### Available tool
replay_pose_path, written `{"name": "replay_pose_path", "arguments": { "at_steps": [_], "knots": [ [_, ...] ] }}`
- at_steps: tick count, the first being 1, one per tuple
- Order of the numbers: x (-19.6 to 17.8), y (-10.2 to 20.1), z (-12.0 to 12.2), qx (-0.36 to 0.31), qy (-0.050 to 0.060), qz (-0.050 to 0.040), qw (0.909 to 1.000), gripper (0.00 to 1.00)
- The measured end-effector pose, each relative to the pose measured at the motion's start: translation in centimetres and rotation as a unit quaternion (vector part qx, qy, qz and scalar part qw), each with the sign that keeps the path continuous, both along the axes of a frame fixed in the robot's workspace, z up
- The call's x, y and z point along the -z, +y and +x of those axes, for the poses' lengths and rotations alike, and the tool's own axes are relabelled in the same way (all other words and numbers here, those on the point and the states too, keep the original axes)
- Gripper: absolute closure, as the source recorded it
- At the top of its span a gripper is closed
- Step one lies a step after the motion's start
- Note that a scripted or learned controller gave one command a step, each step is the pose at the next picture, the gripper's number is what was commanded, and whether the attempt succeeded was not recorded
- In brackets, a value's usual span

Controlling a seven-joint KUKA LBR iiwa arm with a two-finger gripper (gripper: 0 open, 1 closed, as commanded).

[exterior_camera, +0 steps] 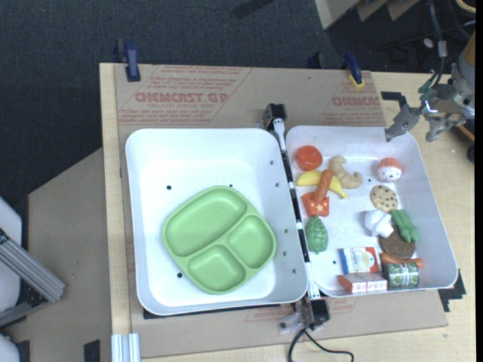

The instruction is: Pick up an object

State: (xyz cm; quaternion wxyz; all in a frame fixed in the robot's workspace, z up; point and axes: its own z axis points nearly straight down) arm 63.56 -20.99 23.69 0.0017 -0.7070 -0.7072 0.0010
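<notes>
grey two-finger gripper (419,121) apparently open, empty, above far right corner of shallow white right bin (436,202), apart from round red tomato (308,157).

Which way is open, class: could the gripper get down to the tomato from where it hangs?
Probably yes. The gripper hangs above the right bin's far corner, and the tomato lies uncovered, nothing over it.

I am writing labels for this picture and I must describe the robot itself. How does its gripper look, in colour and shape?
The grey metal two-finger gripper at the picture's upper right has thin dark fingers that spread from a pale, boxy metallic body with small bright parts. A dark cable runs above it. The picture is too blurred to tell any markings.
</notes>
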Motion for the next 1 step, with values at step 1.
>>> {"name": "replay_pose_path", "arguments": {
  "at_steps": [1],
  "knots": [
    [9.29,7.30,0.38,-0.003,0.005,0.0028,1.0000,0.00]
  ]
}}
